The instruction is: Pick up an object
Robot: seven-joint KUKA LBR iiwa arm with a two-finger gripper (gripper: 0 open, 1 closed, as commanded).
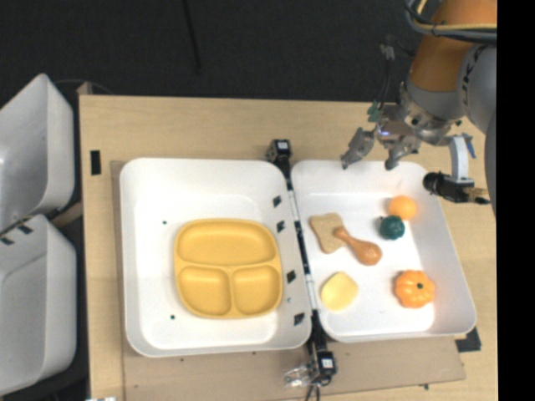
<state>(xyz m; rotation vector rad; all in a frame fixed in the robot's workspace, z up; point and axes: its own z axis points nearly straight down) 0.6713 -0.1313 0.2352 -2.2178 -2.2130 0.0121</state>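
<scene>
Left bin (138,224) with yellow divided tray (227,267), right bin (447,249) with drumstick (358,246), cracker (327,230), yellow slice (338,291), pumpkin (414,288), orange (402,207), green ball (391,228), gripper (373,157) spread wide, holding nothing, above far rim

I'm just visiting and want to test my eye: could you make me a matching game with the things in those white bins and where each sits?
Things:
1. yellow divided plate
2. small pumpkin
3. dark green ball
4. pale yellow slice

Places:
A. right bin, near corner on the arm's side
B. left bin
C. right bin, just below the orange ball
D. right bin, near edge by the divider

Pairs: 1-B, 2-A, 3-C, 4-D
</scene>
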